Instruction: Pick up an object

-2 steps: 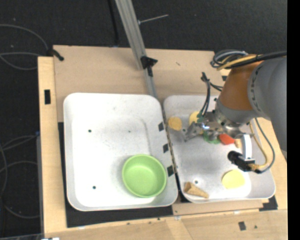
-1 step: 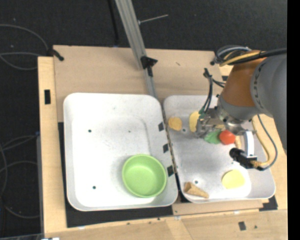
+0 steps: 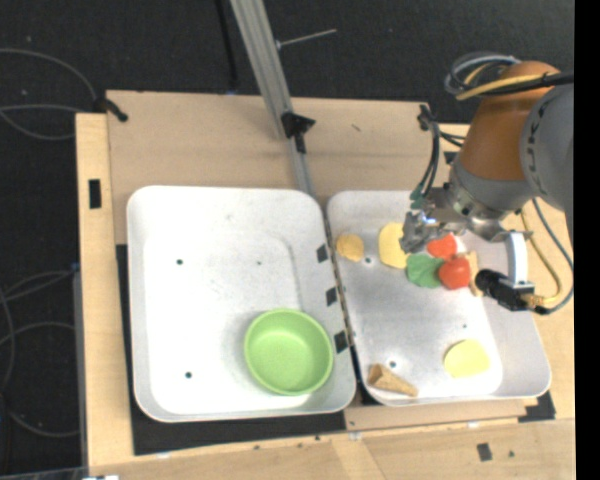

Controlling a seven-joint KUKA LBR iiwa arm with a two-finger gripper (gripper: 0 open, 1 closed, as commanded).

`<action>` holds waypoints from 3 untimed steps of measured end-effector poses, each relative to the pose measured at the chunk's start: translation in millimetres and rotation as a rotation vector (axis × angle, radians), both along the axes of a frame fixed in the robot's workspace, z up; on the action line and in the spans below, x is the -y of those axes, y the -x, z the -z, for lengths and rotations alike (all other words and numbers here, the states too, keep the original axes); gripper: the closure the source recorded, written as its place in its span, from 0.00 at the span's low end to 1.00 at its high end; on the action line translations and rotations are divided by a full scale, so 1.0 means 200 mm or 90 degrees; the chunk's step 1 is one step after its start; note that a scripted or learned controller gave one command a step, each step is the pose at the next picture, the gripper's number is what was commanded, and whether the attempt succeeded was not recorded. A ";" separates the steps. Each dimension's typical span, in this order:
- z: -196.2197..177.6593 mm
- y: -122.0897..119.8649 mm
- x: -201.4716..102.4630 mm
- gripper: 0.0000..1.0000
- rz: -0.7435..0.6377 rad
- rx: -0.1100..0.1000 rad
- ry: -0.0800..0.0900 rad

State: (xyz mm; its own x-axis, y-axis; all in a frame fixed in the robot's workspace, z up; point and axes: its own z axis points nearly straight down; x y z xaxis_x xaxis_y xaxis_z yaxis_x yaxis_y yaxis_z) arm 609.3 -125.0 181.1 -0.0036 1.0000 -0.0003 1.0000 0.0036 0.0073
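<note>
Gripper (image 3: pixel 420 230) low over upper part of right bin (image 3: pixel 500 363), fingers' state impossible to tell, red object (image 3: pixel 456 271) and green object (image 3: pixel 422 268) just below it, yellow piece (image 3: pixel 392 246) at its left, green bowl (image 3: pixel 288 351) in left bin (image 3: pixel 180 298) at lower centre.

Two shallow white plastic bins, left bin (image 3: pixel 160 268) and right bin (image 3: pixel 400 338), faintly speckled, on a tan wooden bench (image 3: pixel 210 138). Light green round bowl (image 3: pixel 288 351) near left bin's front right corner. In right bin: small orange-yellow piece (image 3: pixel 351 247), pale yellow piece (image 3: pixel 392 245), green lump (image 3: pixel 422 269), red round piece (image 3: pixel 455 272), yellow disc (image 3: pixel 467 358), tan cone-shaped piece (image 3: pixel 391 379) at front edge. Grey arm with orange band (image 3: pixel 500 133).
</note>
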 end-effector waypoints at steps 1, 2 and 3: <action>-0.23 0.02 0.02 1.00 0.000 0.000 0.000; -0.35 0.01 0.02 1.00 0.000 -0.002 0.000; -0.30 0.07 -0.21 1.00 -0.001 -0.005 0.000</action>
State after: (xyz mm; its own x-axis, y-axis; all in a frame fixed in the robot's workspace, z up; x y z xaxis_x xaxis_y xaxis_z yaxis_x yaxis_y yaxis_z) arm 595.3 -82.9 240.6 -0.0047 1.0000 -0.0008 1.0000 0.0047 -0.0001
